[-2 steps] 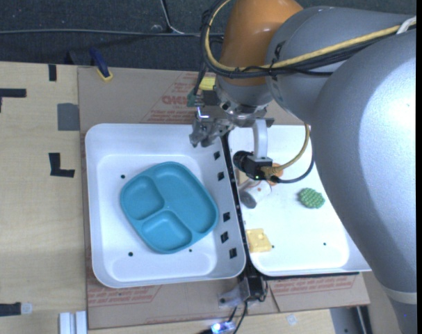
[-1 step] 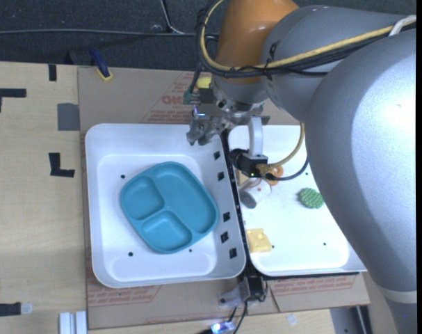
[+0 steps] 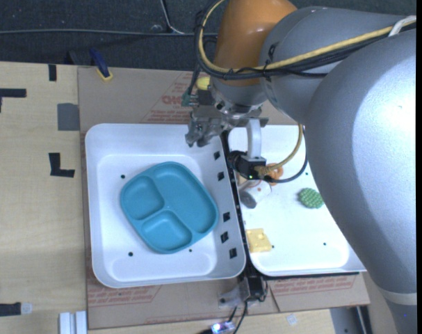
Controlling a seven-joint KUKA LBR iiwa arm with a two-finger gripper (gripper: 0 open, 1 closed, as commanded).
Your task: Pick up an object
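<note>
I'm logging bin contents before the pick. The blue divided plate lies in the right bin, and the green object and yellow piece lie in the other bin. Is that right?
Not quite. The camera view shows the blue divided plate in the left bin, not the right. The green object and yellow piece lie in the other bin, the right bin, as you said.

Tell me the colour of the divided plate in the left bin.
The divided plate is light blue, plain with no pattern, clear in the camera view.
</note>
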